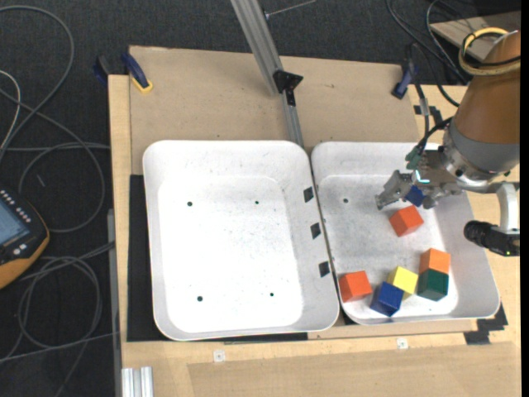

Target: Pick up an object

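My gripper hangs low over the upper middle of the right bin, fingers spread open. An orange-red block lies on the bin floor just below and in front of the fingertips, free of them. A small blue shape shows between the fingers; I cannot tell what it is. Along the bin's near edge sit an orange block, a blue block, a yellow block, a second orange block and a dark green block.
The left bin sits beside the right one, with black clips along the shared wall. A slanted metal pole rises from behind the bins. Blue clamps grip the bench's far edge.
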`<action>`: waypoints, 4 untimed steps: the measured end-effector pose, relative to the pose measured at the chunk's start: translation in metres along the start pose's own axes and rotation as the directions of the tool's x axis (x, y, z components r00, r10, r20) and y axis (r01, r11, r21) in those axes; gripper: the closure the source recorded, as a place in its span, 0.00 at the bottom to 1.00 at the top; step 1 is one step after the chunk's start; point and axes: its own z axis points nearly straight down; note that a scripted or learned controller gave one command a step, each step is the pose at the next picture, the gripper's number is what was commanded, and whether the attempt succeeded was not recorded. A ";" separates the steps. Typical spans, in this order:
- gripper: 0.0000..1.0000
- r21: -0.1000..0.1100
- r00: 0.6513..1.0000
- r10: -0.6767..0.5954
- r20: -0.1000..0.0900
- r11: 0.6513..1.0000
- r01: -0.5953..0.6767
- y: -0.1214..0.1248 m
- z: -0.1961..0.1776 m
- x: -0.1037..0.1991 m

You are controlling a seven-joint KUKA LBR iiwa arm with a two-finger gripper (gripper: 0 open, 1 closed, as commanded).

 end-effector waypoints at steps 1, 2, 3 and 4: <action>0.00 -0.005 1.000 0.000 0.001 1.000 0.000 0.001 -0.002 0.000; 0.00 0.000 1.000 0.000 0.000 1.000 0.000 0.002 0.043 0.007; 0.00 0.002 1.000 0.000 0.000 1.000 0.000 -0.004 0.105 0.010; 0.00 -0.001 1.000 0.000 0.000 1.000 0.000 -0.004 0.128 0.011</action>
